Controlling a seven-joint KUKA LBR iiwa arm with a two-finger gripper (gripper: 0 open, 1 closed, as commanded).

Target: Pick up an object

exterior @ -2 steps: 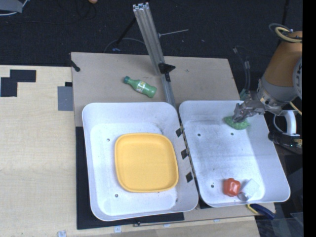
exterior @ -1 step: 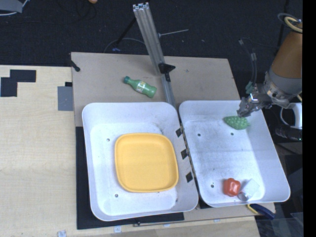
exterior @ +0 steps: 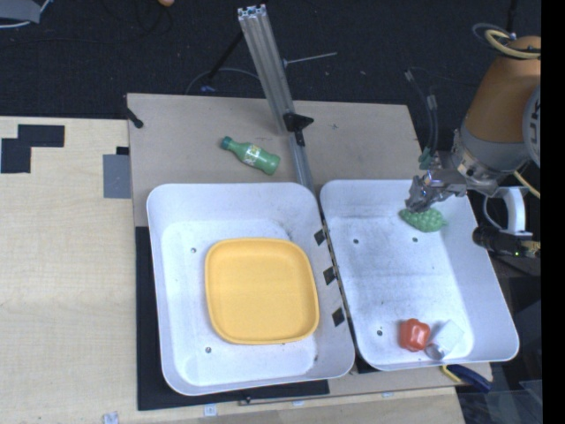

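One tool (exterior: pixel 427 190) was all we had at work, and it hung low over the far right corner of the right bin (exterior: pixel 477 299), directly above a small green bumpy object (exterior: pixel 423 219) that looked like a bunch of grapes. Its tip appeared to touch the top of that green object, but we could not tell whether it was open or closed, nor whether it held anything. We judged the green object to be the thing targeted, since the arm (exterior: pixel 499 104) had reached in from the right and pointed straight down at it.

Nearer the front of the same bin lay a red object (exterior: pixel 413 334) just beside a pale, partly clear item (exterior: pixel 441 341), both well apart from the tool. Across the divide, the left bin (exterior: pixel 177 228) carried a yellow plate (exterior: pixel 261 290) lying flat in its middle. Beyond the bins, on the desk (exterior: pixel 353 140), a green bottle (exterior: pixel 250 155) lay on its side near a slanted metal rail (exterior: pixel 274 69).
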